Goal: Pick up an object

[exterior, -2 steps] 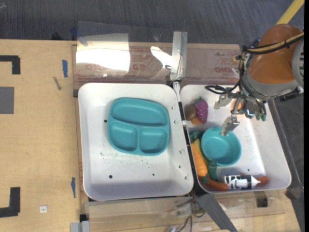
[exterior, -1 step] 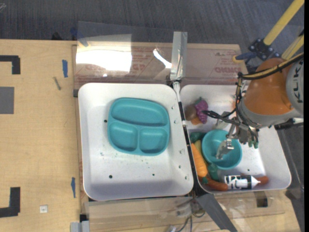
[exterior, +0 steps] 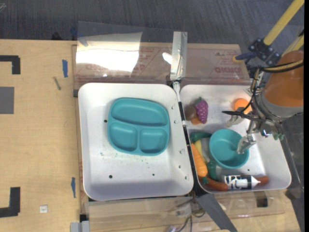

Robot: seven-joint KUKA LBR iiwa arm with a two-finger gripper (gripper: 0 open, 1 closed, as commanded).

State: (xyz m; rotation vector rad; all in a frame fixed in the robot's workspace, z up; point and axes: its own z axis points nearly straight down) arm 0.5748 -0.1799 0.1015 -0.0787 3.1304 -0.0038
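Observation:
The right bin (exterior: 276, 164) holds several small items. A teal bowl (exterior: 224, 149) sits in its middle. My gripper (exterior: 243, 146) hangs at the bowl's right rim, reaching in from the right under the orange-banded wrist (exterior: 286, 83). Purple grapes (exterior: 201, 110) and a brown piece (exterior: 191, 113) lie at the bin's back left. An orange ball (exterior: 240, 104) rests at the back, close to the wrist. An orange carrot (exterior: 200, 163) and a green item (exterior: 198, 137) lie left of the bowl. A white tube (exterior: 239, 181) lies along the front wall. Nothing visibly hangs from the gripper.
The left bin (exterior: 94, 178) carries a teal divided plate (exterior: 139, 125). A metal divider post (exterior: 178, 57) stands behind the seam between the bins. Cables and a yellow bar (exterior: 282, 21) hang at the back right above the wrist.

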